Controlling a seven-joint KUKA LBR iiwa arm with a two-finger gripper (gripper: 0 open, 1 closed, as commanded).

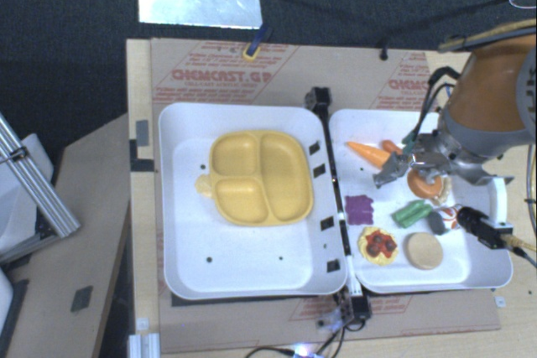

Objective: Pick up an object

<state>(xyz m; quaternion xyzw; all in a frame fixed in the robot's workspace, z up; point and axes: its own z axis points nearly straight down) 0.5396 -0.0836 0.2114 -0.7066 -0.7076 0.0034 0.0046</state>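
Several toys lie in the right bin (482, 268); the nearest to your gripper (401, 166) is the orange carrot (367, 152), just to its left and not held. You are at the reaching step. I cannot tell the tool's state. Next, lower over one toy.

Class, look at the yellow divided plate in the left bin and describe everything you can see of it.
The yellow divided plate is a rounded-square dish that looks like matte plastic, with raised ridges splitting it into three compartments, two upper and one lower. A small tab sticks out at its left edge. It lies flat, slightly rotated, on the floor of the left bin. Nothing else touches it.
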